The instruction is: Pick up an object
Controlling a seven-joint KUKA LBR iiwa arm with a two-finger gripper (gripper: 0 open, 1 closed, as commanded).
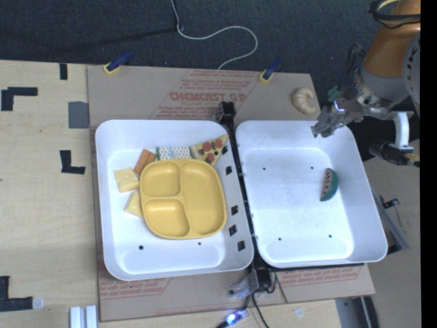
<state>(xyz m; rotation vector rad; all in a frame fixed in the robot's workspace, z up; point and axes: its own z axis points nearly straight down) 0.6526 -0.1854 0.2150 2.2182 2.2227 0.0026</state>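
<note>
One watermelon slice [329, 185] lies lengthwise up-down in right bin [300, 251].

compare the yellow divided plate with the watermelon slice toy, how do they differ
The yellow plate is far larger than the watermelon slice. The plate is one plain colour, with three compartments; the slice is a thin crescent, green rind and red flesh. The plate sits in the left bin among other small toys, while the slice lies alone in the right bin. Both rest untouched on a bin floor.

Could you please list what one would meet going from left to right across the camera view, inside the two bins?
Pale yellow cracker → yellow divided plate → pizza slice toy → watermelon slice toy.
</note>
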